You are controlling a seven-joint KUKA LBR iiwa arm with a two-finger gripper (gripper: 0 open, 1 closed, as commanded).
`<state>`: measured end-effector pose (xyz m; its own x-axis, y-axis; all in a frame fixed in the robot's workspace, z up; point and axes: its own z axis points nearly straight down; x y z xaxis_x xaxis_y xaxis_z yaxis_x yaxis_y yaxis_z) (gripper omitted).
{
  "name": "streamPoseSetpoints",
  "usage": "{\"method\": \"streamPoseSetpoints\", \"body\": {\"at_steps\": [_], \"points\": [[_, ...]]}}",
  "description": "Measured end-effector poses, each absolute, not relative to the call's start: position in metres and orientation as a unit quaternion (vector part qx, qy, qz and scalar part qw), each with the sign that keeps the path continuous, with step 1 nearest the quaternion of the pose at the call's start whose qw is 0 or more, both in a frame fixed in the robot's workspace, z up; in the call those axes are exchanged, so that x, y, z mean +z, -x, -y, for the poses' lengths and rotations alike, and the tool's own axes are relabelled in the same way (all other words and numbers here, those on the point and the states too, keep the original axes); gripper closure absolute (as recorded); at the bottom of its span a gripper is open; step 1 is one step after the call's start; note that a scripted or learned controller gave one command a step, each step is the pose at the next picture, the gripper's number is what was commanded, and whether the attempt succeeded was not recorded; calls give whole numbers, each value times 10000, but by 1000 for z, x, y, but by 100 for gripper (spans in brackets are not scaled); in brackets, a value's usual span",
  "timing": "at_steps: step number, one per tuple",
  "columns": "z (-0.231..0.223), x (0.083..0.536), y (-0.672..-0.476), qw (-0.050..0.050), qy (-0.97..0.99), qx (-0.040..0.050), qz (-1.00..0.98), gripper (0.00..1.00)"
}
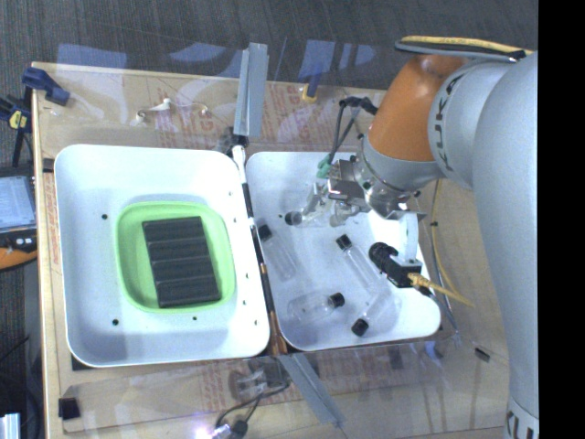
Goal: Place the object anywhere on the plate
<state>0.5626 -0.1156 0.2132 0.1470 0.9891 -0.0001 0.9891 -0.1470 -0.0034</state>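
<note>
Vials, clear with black caps, are what we've got scattered across the right white bin, a few of them lying flat toward its near side. Over in the left white bin sits the green plate, with a ribbed black block resting on it. We see the gripper hanging low over the far half of the right bin, just beside a vial; honestly we can't tell how it's set or whether it has anything. Both bins rest on a pale wooden bench, dark ribbed floor behind it, and some clutter sits at the left edge.
</note>
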Motion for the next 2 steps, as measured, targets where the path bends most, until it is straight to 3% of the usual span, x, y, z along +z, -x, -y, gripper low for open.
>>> {"method": "streamPoseSetpoints", "body": {"at_steps": [1,2], "points": [[2,190,-533,23,7402,23,6723,100],[4,190,-533,17,7408,25,6717,0]]}}
